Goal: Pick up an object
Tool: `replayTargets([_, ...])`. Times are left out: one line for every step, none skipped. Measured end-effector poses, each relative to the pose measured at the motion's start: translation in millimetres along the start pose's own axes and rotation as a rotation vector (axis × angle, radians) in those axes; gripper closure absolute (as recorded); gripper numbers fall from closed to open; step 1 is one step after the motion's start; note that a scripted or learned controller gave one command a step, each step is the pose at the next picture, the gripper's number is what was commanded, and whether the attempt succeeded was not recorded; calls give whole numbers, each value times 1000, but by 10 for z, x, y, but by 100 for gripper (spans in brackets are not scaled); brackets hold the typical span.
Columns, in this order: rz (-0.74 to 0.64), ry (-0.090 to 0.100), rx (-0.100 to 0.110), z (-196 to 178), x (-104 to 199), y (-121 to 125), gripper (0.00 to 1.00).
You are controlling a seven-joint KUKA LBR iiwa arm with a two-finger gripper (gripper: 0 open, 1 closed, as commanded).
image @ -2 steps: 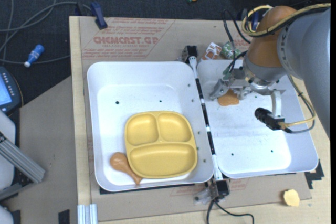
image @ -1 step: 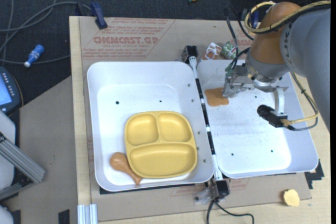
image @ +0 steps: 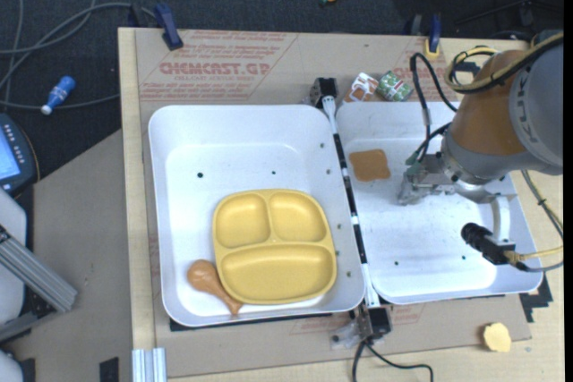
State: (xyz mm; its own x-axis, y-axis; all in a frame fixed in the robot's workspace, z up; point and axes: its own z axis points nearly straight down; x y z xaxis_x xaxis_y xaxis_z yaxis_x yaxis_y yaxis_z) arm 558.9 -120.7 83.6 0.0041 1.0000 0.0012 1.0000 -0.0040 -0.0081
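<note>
In the right bin point(image: 430, 268), a flat brown square piece point(image: 369, 164) lies near the far left corner. My gripper point(image: 414, 190) hangs low over this bin, just right of and slightly nearer than the brown piece, apart from it. The grey arm with its orange band point(image: 488, 125) reaches in from the right. In the left bin point(image: 179, 148) sits a yellow divided plate point(image: 273, 244), and a tan toy drumstick point(image: 211, 279) lies against the plate's near left edge.
Small colourful packets point(image: 380, 87) lie on the bench behind the right bin. A yellow lump point(image: 496, 336) rests on the bench near the front right corner. Blue clamps point(image: 166, 24) hold the board's far edge. Cables loop beside the arm.
</note>
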Motion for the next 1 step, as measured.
replayTargets([-3,-1,-7,-8,19,34,0])
